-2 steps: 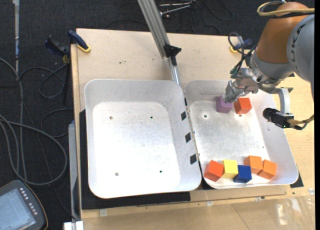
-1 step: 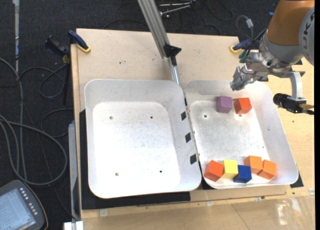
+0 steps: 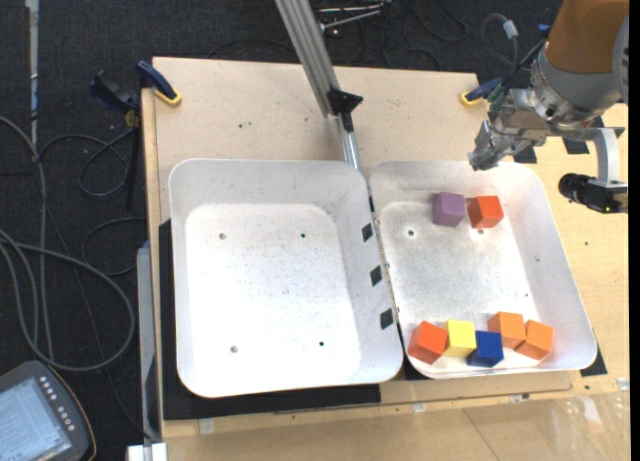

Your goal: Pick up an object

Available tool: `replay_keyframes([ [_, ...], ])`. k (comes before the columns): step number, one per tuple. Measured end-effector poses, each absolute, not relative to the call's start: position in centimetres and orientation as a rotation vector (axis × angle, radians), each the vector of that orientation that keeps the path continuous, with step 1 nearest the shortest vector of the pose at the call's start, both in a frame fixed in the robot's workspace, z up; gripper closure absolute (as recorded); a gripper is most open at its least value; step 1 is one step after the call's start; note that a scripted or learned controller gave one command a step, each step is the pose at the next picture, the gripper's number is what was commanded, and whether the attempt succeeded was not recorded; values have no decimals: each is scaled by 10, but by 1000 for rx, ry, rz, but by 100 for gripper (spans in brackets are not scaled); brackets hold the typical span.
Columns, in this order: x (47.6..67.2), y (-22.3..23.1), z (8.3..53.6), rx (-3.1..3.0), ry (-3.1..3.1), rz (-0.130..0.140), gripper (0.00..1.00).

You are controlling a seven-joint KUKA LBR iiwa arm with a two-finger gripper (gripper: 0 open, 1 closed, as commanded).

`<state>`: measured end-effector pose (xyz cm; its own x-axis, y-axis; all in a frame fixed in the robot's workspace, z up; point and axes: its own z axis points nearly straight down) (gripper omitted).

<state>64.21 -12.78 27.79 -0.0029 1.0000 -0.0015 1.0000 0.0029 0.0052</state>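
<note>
Two-finger gripper (image 3: 487, 156) on the grey arm with orange band (image 3: 590, 24) hangs over the far right corner of the right shallow white bin (image 3: 565, 279); fingers look drawn together on nothing, though the view is blurred there. Small purple cube (image 3: 448, 209) and orange cube (image 3: 485, 211) sit touching near the bin's far edge, just below the gripper. Along the near edge: orange, yellow (image 3: 461, 335), blue (image 3: 488, 348) and two more orange cubes, clustered
</note>
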Motion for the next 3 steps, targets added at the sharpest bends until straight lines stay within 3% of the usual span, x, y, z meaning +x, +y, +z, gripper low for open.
replay_keyframes([
  [2,629,-9,268,2213,2234,0,100],
  [3,610,45,257,2215,2233,-2,100],
])
